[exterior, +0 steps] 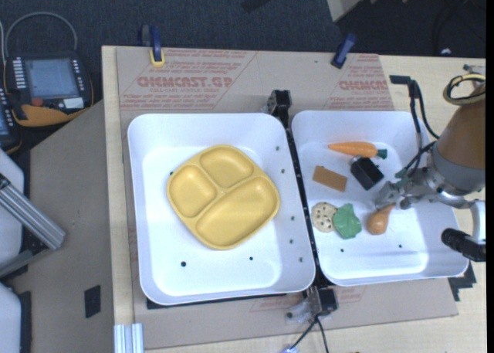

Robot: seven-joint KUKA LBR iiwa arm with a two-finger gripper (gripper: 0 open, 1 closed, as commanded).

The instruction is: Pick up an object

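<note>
Seen from above, two white bins are sitting side by side on a cardboard-covered bench [231, 73], and the right bin [370, 266] is serving as the landmark.

Left of it, touching along the shared edge, the left bin [154, 212] is holding a yellow tray [224, 195] with three compartments, lying turned at an angle near that bin's middle.

Inside the right bin, a carrot [353, 148] is lying across the far part. Just in front of it a black block [366, 171] is resting tilted, and left of the block a brown slab [330, 179] is lying flat. Nearer the front wall, a speckled cookie [323, 216] is touching a green piece [347, 221], and just right of the green piece a small brown pear-like item [377, 222] is sitting.

The arm [463, 143] is reaching over the bin's right wall, its orange band showing above a grey wrist. The gripper [395, 198] is hanging low over the right half of the bin, right above the pear-like item and just right of the black block. How wide it is standing and whether anything is caught in it cannot be told, since the parts are too small and blurred.
</note>
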